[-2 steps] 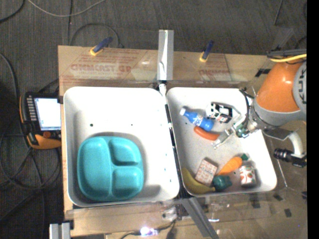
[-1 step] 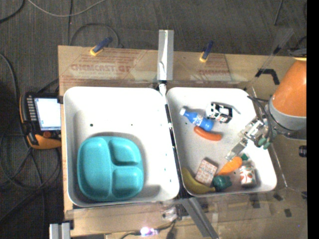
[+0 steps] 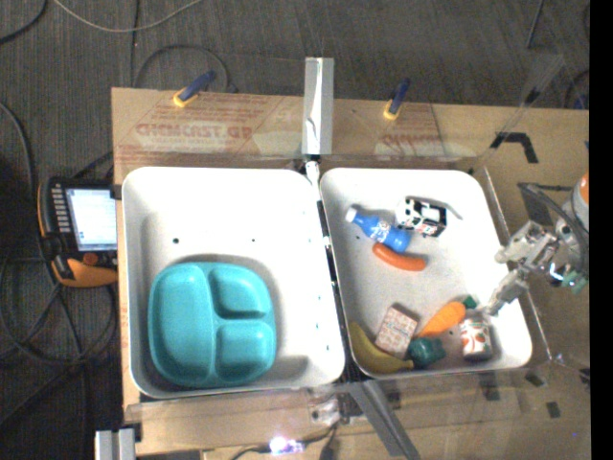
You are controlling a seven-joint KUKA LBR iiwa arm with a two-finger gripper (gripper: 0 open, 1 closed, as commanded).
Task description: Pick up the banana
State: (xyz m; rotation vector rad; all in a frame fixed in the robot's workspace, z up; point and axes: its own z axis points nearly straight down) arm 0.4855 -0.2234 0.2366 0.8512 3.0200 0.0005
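The banana (image 3: 374, 353) is a dull yellow curve lying in the front left corner of the right bin (image 3: 479, 192), partly under a brown box (image 3: 397, 327) and touching a dark green toy (image 3: 426, 351). My gripper (image 3: 504, 277) hangs over the bin's right edge, well to the right of the banana and just above a small red and white can (image 3: 474, 338). Its two fingers stand apart, open, with nothing between them.
An orange carrot (image 3: 443, 318) lies between the box and the can. Farther back are a blue bottle (image 3: 377, 229), a red sausage (image 3: 399, 259) and a black and white cow toy (image 3: 423, 216). The left bin (image 3: 172, 195) holds a teal divided plate (image 3: 213, 324).
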